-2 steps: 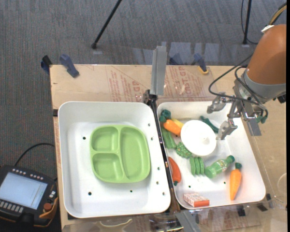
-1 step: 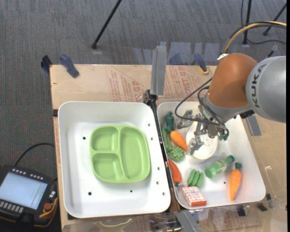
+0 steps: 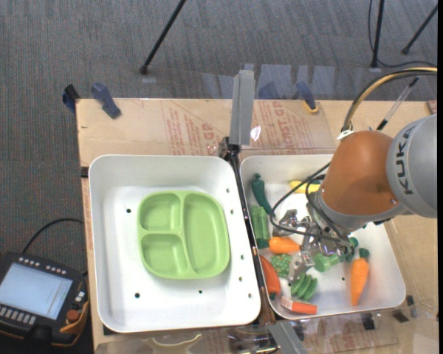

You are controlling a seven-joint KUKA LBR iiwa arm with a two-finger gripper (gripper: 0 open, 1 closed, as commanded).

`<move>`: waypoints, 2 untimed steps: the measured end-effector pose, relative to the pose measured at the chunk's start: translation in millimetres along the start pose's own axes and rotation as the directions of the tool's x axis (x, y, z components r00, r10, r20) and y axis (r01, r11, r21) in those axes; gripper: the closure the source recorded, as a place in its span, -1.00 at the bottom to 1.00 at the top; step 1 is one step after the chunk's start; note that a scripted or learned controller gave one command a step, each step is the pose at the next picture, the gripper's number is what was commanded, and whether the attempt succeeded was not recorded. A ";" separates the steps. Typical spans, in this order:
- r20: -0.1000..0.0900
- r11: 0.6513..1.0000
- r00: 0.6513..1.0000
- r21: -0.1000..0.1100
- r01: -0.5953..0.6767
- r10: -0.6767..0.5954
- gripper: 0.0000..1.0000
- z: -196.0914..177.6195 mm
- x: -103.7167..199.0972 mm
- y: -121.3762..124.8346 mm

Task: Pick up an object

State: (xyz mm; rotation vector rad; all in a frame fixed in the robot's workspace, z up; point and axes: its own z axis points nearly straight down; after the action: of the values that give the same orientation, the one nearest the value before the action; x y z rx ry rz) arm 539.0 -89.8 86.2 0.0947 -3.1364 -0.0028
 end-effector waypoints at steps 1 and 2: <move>0.009 0.999 0.999 0.002 -0.040 0.040 -1.00 -56.1 -8.8 -62.2; -0.003 0.992 0.992 -0.002 -0.125 0.125 -1.00 1.7 24.6 8.4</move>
State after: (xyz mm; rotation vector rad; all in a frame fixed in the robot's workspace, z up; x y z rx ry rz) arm 513.9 -82.9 84.7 -0.1016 -3.1334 -0.0054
